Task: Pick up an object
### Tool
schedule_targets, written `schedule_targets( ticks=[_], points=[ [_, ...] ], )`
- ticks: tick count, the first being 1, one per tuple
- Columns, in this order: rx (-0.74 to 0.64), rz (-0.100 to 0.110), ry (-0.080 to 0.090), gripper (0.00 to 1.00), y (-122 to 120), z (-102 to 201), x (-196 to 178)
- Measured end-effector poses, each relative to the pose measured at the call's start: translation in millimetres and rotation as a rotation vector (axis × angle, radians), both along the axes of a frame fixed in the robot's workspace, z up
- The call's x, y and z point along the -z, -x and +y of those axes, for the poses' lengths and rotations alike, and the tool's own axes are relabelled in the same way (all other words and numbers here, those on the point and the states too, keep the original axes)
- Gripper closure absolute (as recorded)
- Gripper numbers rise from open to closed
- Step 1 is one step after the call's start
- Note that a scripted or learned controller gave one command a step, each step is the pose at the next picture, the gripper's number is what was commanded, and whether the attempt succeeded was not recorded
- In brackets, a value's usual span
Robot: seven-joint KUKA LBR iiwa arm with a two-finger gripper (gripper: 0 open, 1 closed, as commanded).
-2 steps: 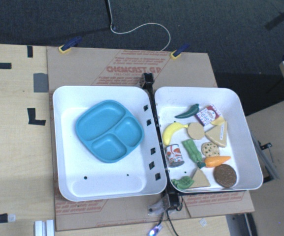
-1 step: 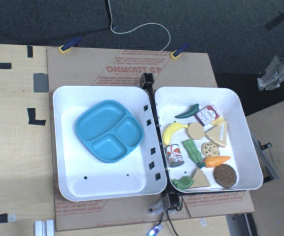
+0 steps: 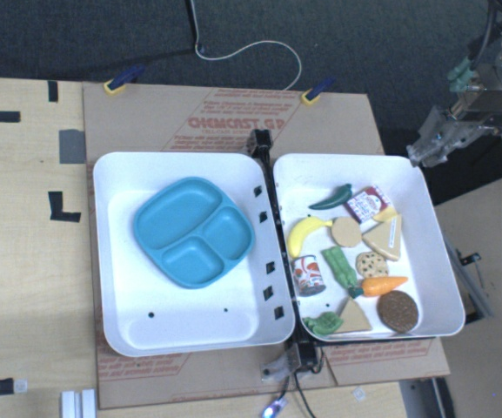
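Note:
The right bin (image 3: 425, 207) holds several toy foods: a yellow banana (image 3: 306, 232), a green pepper (image 3: 331, 198), a red packet (image 3: 364, 205), a cheese wedge (image 3: 387, 238), a cookie (image 3: 371, 264), an orange carrot (image 3: 383, 286), a brown round patty (image 3: 398, 310), a small can (image 3: 308, 273) and a green pickle (image 3: 340, 267). The arm's end with the gripper (image 3: 431, 146) hangs at the upper right, just outside the right bin's far right corner and raised above the bench. Nothing shows between its fingers.
The left bin (image 3: 120, 190) holds a blue divided plate (image 3: 194, 231). Both bins rest on a cardboard sheet (image 3: 233, 120) held by clamps. A white cable (image 3: 251, 50) loops across the dark floor behind.

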State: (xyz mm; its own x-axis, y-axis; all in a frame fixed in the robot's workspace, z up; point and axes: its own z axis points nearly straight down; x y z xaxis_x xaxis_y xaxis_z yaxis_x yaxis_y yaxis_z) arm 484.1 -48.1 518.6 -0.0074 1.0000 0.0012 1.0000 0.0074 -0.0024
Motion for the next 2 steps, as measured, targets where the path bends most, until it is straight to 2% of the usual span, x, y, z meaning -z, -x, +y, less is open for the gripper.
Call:
schedule_targets(
  ticks=[1, 2],
  points=[
    [0.0, -0.003, 0.0, 1.0, 0, 56, -17],
    [-0.004, -0.001, 0.0, 1.0, 1, 151, -15]
  ],
)
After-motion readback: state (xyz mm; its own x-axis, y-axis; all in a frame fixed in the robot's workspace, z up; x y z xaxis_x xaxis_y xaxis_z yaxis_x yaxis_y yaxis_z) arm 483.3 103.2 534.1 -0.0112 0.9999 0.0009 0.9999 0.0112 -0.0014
